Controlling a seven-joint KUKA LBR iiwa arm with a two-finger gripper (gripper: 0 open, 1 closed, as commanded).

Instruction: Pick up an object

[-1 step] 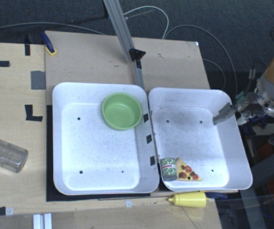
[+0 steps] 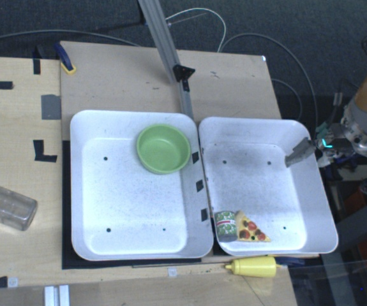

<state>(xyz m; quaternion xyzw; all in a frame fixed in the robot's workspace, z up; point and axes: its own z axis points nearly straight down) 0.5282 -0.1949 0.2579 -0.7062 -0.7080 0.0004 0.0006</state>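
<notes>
Gripper [image 2: 300,150]: seen over the right rim of the right bin, near its far right corner; whether it is released or clenched cannot be told.
Green bowl [image 2: 163,148]: set upright in the left bin [image 2: 87,171], near the far edge, toward the right wall.
Pizza slice toy [image 2: 251,229]: laid flat in the right bin [image 2: 311,228], by the near edge, touching a small green packet [image 2: 225,225] in the near left corner.
Yellow bottle [image 2: 254,266]: laid on its side on the bench, just outside the right bin's near edge.
Clear plastic container [image 2: 4,204]: laid on the bench, well left of both bins.

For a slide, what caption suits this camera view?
Gripper hovers at the right bin's edge; green bowl left, pizza slice right.
</notes>
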